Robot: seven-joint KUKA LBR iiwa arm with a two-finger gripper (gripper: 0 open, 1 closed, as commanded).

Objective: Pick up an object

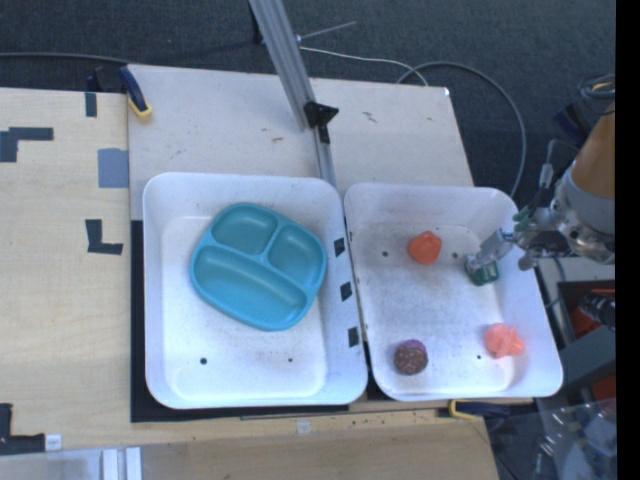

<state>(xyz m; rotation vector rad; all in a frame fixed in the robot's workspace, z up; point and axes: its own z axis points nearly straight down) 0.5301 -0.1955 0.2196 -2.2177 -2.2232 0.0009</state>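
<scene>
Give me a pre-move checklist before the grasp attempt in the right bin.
1. Targets present: ok. Orange ball, dark ball and pink object lie in the right bin.
2. Targets apart from each other: ok, clear gaps between all three.
3. Gripper over the right bin: ok, near its right side, right of the orange ball.
4. Gripper free of load: ok, nothing seen between its fingers.
5. Finger opening: cannot tell at this resolution.
6. Wall clearance: not ok for the pink object, which sits close to the bin's right corner; the orange ball has more room.
</scene>
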